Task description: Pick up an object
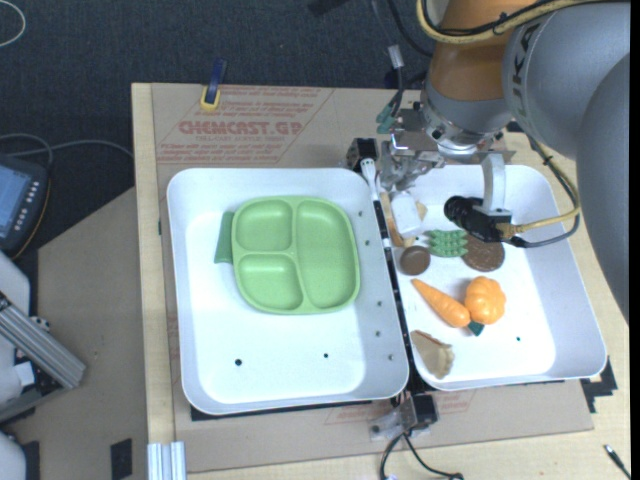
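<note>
We are hovering the tool (405, 173) over the right bin's (560, 348) far-left corner, approach step; we cannot tell its opening or any hold. Lying just below it: brown disc (414, 260), green comb-like piece (445, 242); farther below: carrot (441, 303), orange pumpkin (484, 299). Next: lowering squarely onto one item.

Left bin (200, 348) holds a green divided plate (296, 253). Right bin (560, 338) holds a carrot (440, 302), an orange pepper (484, 299) and small brown items (indistinct). Gripper (405, 173) sits over its upper-left corner.
</note>
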You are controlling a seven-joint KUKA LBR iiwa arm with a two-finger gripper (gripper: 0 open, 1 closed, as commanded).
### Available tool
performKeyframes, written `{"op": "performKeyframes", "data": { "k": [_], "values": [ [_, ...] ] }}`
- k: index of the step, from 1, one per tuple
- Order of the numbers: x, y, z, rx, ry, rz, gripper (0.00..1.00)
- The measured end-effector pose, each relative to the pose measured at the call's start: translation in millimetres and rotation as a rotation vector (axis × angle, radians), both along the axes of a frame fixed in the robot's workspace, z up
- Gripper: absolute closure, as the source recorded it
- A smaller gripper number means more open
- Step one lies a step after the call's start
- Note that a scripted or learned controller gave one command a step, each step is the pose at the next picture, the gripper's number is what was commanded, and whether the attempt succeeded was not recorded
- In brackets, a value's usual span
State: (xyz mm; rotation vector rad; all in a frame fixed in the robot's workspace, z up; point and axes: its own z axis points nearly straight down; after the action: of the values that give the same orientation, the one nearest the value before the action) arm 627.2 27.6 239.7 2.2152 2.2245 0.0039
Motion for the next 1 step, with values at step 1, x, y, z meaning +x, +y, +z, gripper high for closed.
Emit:
{"op": "performKeyframes", "data": {
  "k": [1],
  "values": [
    [5.3, 19.7, -7.3, 0.0, 0.001, -0.002, 1.0]
  ]
}}
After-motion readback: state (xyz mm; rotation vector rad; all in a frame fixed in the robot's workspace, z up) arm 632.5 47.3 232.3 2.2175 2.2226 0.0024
